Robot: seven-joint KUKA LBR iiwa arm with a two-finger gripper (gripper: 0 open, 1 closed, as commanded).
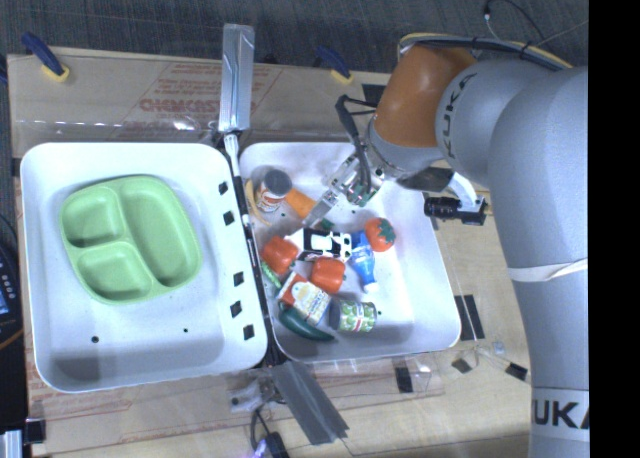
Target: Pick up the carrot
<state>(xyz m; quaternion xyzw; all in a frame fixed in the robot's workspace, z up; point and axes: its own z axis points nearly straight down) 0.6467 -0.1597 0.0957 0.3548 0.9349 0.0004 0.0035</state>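
Gripper (335,196): over right bin's back half, tips just beside carrot; opening cannot be told.
Carrot (297,205): back-left part of right bin (435,291), beside can (268,190), apart from toy pile.
Tomato (379,234): right of centre.
Left bin (40,246): green tray (128,236) in middle.

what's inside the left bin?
The left bin holds one green divided plate with three compartments, lying flat toward the bin's back-left. Nothing shows in its compartments. Whatever lies under the plate is covered.
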